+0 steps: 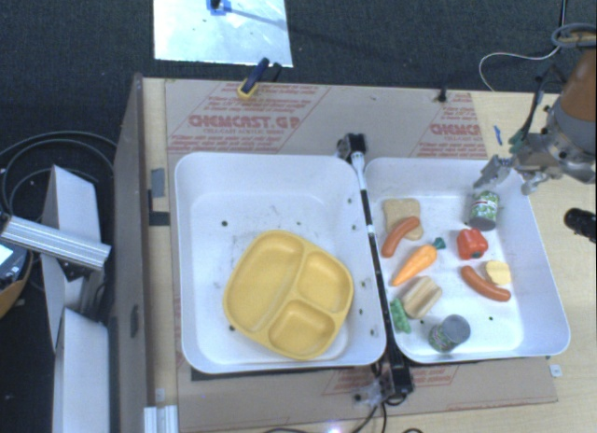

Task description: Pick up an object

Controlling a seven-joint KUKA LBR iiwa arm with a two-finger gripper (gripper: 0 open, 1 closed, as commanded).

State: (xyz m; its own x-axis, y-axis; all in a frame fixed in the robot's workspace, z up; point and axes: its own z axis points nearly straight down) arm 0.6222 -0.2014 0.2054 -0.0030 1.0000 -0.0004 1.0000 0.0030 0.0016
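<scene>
Gripper (511, 172) hangs over the right bin (546, 277), beside the can (483, 208); finger spread can't be told. Yellow tray (287, 293) in left bin (210, 235).

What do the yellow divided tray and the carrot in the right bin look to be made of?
The yellow tray looks like moulded plastic with a matte to slightly satin finish: one even colour, rounded compartment walls. The carrot appears to be toy plastic, judging by its smooth, uniform orange body and green tip, though rubber cannot be ruled out at this resolution.
</scene>
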